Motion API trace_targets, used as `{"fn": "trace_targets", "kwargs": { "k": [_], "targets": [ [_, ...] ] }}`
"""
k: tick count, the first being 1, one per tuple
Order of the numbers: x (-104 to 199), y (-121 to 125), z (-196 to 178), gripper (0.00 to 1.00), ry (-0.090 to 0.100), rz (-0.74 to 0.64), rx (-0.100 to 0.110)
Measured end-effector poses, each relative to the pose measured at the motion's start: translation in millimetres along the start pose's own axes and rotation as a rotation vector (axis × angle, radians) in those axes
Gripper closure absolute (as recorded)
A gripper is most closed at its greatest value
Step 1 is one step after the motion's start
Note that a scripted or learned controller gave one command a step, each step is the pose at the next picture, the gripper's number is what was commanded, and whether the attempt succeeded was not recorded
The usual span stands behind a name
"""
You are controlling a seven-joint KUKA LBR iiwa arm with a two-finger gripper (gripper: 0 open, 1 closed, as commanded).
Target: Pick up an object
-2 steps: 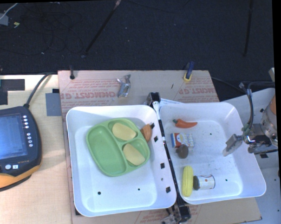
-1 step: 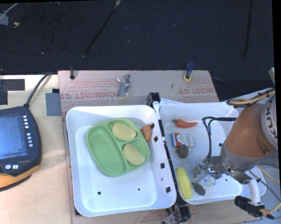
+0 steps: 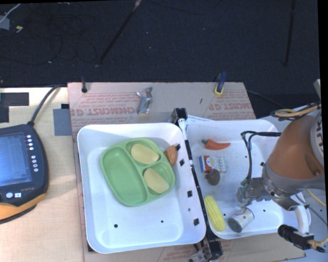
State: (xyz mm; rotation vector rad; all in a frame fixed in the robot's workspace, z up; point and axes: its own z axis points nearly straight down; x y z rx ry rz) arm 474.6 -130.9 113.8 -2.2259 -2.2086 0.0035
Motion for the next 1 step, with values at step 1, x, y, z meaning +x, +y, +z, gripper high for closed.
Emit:
{"fn": "trace_targets", "kwargs": {
  "k": [1],
  "targets": [
    [0.0, -0.1, 0.4, 0.0, 0.0, -0.001, 0.0]
  ]
}}
